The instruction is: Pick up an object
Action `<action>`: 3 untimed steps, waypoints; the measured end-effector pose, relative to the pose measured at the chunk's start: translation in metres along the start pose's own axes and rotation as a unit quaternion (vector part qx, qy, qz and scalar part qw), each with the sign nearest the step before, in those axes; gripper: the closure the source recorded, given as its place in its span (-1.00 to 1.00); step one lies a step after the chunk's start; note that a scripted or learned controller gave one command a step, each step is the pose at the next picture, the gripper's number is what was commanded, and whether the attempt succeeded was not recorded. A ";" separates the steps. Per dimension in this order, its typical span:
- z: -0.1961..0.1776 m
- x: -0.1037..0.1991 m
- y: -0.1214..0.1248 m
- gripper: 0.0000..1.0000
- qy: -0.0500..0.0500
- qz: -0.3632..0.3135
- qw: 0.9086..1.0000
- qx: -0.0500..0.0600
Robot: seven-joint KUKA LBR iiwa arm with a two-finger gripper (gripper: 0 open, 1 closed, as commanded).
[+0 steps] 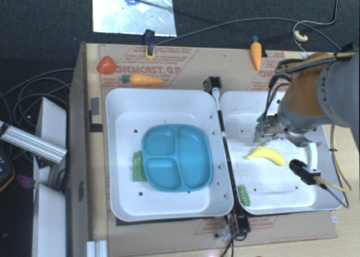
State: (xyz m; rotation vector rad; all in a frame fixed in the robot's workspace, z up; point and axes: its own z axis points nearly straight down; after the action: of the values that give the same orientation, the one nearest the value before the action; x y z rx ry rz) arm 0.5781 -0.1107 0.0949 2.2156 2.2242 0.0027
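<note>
Gripper (pixel 263 132) fingers perhaps hidden above banana (pixel 266 156)

Yellow banana (pixel 267 155) lying flat in right bin (pixel 247 107), curved, near centre.

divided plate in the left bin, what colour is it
Light blue; the divided plate shows clearly in the camera view.
</note>
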 end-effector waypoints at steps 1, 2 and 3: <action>0.000 0.000 0.000 -1.00 0.000 0.000 1.000 0.000; 0.011 0.008 -0.042 -1.00 0.000 0.001 1.000 0.002; 0.000 0.008 -0.040 1.00 0.000 0.000 1.000 0.000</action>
State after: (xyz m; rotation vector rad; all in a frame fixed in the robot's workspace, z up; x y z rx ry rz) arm 0.5376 -0.1024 0.0948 2.2168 2.2233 0.0033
